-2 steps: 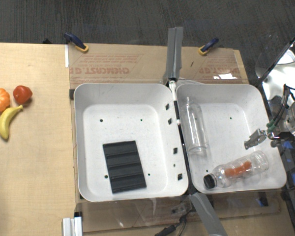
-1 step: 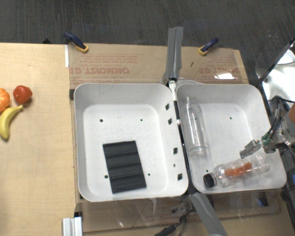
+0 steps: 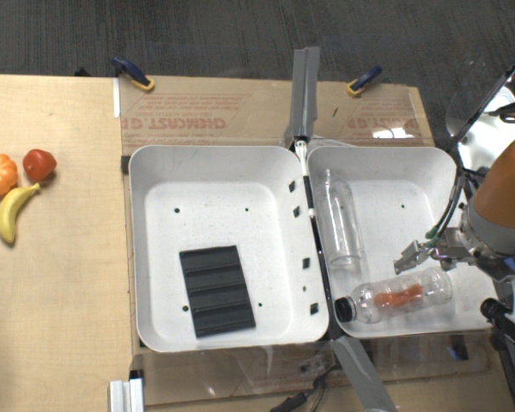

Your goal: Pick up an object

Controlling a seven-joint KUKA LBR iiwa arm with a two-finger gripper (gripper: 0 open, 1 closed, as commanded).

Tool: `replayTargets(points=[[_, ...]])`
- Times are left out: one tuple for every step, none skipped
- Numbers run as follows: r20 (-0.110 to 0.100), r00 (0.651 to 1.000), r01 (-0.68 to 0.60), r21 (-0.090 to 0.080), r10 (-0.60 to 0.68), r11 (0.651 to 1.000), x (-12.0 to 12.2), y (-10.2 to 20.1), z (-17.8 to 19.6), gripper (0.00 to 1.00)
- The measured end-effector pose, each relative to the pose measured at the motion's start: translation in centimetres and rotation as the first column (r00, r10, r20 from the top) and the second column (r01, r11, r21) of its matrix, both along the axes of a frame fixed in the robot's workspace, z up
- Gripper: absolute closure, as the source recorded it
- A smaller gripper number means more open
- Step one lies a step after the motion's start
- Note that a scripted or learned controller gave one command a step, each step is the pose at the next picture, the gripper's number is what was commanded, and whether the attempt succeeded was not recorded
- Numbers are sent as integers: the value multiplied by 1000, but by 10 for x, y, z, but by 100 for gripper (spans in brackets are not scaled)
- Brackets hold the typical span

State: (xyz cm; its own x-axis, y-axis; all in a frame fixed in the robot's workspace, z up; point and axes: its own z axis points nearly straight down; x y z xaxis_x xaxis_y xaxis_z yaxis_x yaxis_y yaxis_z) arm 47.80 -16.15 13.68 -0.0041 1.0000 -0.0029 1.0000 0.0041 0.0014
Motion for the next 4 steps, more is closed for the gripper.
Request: replayTargets(points=[[-4, 991, -131, 4, 131, 991, -1, -29, -46, 0], [-3, 991, -132, 3, 132, 991, 30, 32, -46, 0], [-2, 1000, -20, 1, 20, 1000, 52, -27, 1, 0], [-3, 992, 128, 1, -128, 992, 6, -42, 81, 0]])
